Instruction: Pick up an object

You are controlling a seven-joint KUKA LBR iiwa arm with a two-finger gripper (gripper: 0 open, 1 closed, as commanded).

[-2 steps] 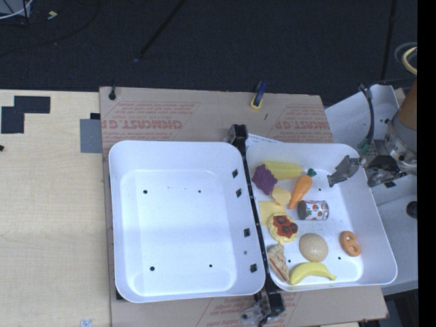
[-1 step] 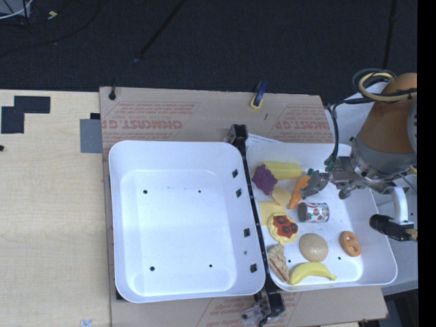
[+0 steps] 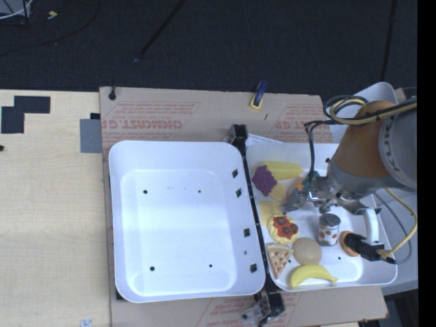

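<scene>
Fingers [image 3: 294, 201] low in right bin [image 3: 381, 275], near purple grapes [image 3: 264, 180], open/closed unclear

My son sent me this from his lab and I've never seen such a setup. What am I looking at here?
One camera looks down at a slant on a bench with two shallow white bins. The grey and orange machine on the right is a robot arm; its gripper hangs low over the right bin, and whether it holds anything can't be told. That bin holds toy food: purple grapes, a corn cob, a small pizza, a pizza slice, a banana, a small can and a beige round piece. The left bin sits beside it.
</scene>
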